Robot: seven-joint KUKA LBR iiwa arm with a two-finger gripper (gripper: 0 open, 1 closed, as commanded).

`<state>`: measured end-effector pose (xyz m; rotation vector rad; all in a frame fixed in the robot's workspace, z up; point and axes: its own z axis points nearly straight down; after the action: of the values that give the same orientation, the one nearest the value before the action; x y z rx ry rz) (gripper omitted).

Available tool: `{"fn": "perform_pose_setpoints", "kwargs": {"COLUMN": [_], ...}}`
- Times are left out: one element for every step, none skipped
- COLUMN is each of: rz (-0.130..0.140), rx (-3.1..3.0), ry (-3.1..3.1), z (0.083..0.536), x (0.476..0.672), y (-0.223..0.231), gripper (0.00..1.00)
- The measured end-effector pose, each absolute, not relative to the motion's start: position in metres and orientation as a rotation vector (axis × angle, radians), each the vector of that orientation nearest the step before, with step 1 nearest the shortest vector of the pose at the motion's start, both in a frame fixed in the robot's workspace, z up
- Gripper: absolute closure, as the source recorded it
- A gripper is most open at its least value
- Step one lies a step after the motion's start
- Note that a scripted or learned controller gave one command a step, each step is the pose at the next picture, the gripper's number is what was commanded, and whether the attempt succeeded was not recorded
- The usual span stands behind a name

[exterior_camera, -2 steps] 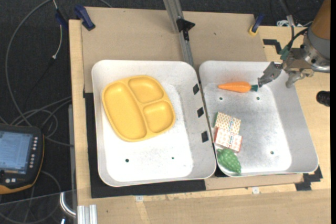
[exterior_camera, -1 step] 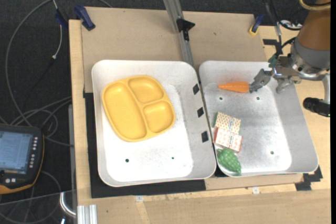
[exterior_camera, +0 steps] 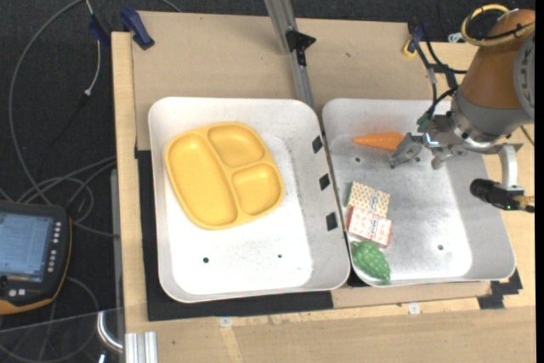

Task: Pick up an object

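Hovering low in the right bin [exterior_camera: 476, 263], the gripper [exterior_camera: 421, 150] has its fingers spread apart, with nothing between them. An orange carrot-shaped toy [exterior_camera: 378, 140] lies flat just beside the leading fingertip, tapered end pointing away from it. Judged light, rigid and smooth, it may slip; grasp it across the thicker middle. Further off, toward the near rim, sit two patterned packets [exterior_camera: 369, 213] and a green item [exterior_camera: 371, 261]. A yellow divided tray [exterior_camera: 223, 174] occupies the far bin [exterior_camera: 246, 272].
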<state>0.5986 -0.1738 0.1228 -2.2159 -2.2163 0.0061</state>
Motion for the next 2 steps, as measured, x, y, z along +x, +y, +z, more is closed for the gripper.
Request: {"fn": "perform_pose_setpoints", "kwargs": {"rz": [-0.003,-0.007], "rx": [-2.221,-2.225], "ry": [-2.223,-2.229], "z": [0.139,0.201], "x": [0.601,0.61], "y": [-0.174,-0.175], "gripper": [1.0,1.0]}}
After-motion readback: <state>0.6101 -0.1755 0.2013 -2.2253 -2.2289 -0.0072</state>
